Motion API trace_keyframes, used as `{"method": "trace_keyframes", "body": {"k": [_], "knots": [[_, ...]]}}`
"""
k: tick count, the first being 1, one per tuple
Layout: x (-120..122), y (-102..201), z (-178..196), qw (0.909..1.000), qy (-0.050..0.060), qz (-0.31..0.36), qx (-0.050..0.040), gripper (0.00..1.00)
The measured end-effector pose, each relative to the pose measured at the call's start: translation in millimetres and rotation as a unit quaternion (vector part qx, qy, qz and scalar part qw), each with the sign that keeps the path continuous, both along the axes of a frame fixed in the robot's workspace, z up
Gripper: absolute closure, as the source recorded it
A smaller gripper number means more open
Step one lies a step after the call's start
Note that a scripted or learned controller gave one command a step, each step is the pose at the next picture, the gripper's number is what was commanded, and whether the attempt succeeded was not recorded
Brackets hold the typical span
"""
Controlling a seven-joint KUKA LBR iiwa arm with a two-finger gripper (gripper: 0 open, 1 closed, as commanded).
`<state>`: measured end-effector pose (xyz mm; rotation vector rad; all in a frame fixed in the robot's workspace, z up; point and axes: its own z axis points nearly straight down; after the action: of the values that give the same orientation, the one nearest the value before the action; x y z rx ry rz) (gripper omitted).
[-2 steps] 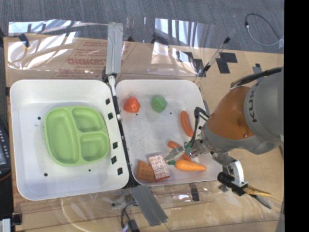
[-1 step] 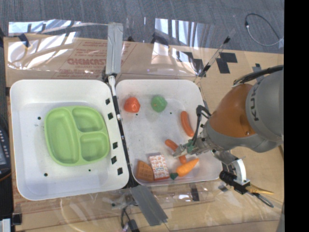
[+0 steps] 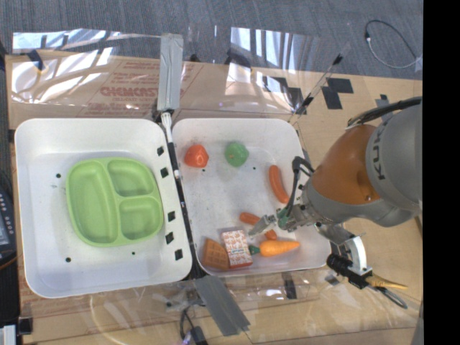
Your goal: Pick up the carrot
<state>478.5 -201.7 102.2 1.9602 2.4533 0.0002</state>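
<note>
The carrot (image 3: 280, 248) is orange with a small green stub at its left end. It lies flat near the front edge of the right bin (image 3: 215, 200). My gripper (image 3: 272, 225) hangs just above and slightly behind the carrot, at the end of the grey and orange arm (image 3: 352, 178) reaching in from the right. Part of the carrot's top is hidden by the gripper body. Nothing is visibly held.
Also in the right bin are a red tomato (image 3: 195, 155), a green vegetable (image 3: 236, 152), a reddish sausage (image 3: 277, 183), a small orange piece (image 3: 249, 218), a small carton (image 3: 236, 249) and a brown waffle (image 3: 214, 254). A green divided plate (image 3: 115, 201) sits in the left bin.
</note>
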Motion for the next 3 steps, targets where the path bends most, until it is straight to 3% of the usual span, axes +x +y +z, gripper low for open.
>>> {"method": "trace_keyframes", "body": {"k": [1, 2, 3], "knots": [[-1.3, -7.8, -9.4, 0.9864, 0.002, 0.164, 0.0011, 0.00], [0.1, -7.9, 0.9, 0.9860, 0.001, 0.167, 0.0006, 1.00], [18.3, -8.8, 28.7, 0.9947, 0.001, 0.103, 0.0006, 1.00]]}}
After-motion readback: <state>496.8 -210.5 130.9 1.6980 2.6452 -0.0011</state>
